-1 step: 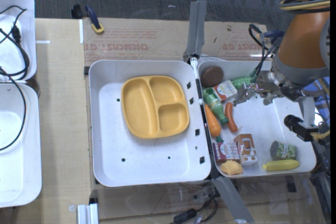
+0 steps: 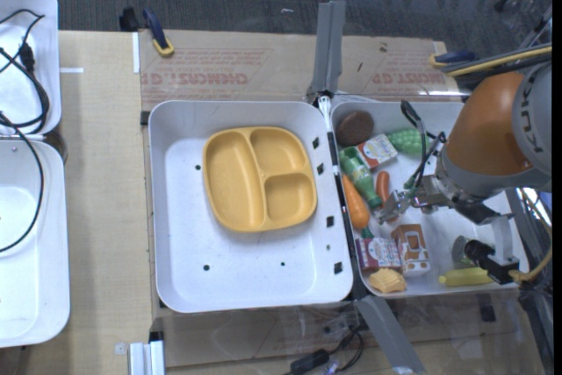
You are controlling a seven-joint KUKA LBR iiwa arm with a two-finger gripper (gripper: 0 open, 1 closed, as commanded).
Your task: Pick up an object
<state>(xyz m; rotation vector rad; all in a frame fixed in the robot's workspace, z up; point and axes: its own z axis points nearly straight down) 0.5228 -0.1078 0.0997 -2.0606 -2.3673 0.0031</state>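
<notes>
My desk (image 2: 97, 189) is pale wood, with a brown cardboard sheet (image 2: 237, 66) printed in red lying across its far part. 2 shallow white bins rest on it side by side: the left bin (image 2: 176, 259) and the right bin (image 2: 421, 290), their inner edges touching. A blue and yellow clamp (image 2: 156, 32) sits at the far edge of the desk, near the sheet's left corner. Another yellow and blue tool (image 2: 457, 60) lies at the far right.

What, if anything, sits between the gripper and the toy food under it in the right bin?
Nothing visible does. The gripper is low over the right bin, beside the carrot and above the small box, with only bare bin floor between them.
</notes>
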